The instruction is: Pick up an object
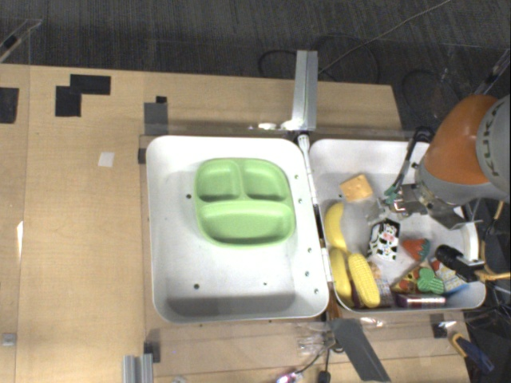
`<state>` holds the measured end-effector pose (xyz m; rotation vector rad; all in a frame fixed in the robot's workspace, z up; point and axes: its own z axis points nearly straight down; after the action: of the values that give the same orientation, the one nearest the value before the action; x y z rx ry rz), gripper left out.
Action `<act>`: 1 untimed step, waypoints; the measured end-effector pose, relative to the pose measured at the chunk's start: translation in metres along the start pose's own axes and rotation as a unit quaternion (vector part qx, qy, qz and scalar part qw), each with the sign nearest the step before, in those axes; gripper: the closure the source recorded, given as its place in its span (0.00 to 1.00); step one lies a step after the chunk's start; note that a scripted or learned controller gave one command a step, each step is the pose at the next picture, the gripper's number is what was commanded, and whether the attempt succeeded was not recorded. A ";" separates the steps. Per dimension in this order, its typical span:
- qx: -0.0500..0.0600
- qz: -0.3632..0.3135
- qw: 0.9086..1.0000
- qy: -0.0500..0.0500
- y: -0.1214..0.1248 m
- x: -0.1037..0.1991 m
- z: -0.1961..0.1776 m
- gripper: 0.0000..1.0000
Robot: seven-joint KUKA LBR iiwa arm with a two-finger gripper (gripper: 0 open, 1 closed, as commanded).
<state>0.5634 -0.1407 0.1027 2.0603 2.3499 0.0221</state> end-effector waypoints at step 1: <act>0.008 0.078 0.997 0.001 -0.015 0.067 -0.118 1.00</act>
<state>0.5372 -0.0767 0.2203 2.2466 2.1911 0.0061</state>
